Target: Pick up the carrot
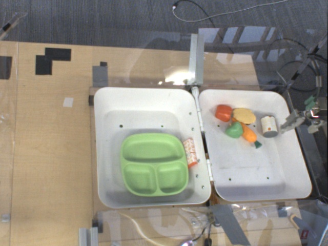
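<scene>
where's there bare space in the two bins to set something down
Right bin: its whole near half is bare, below the carrot. Its far part is crowded with the red piece, yellow piece, green piece and small can.
Left bin: a bare strip lies beyond the green tray; the small packet fills the tray's right side.

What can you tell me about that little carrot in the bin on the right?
The carrot is a small orange toy, smooth like plastic, with a dark green tip at its lower-right end. It lies flat and slanted on the floor of the right bin, in its upper half. Its upper-left end meets a green toy and sits just under a yellow one. A grey-white cylinder lies close to its right, apart from it. Nothing grips it.
</scene>
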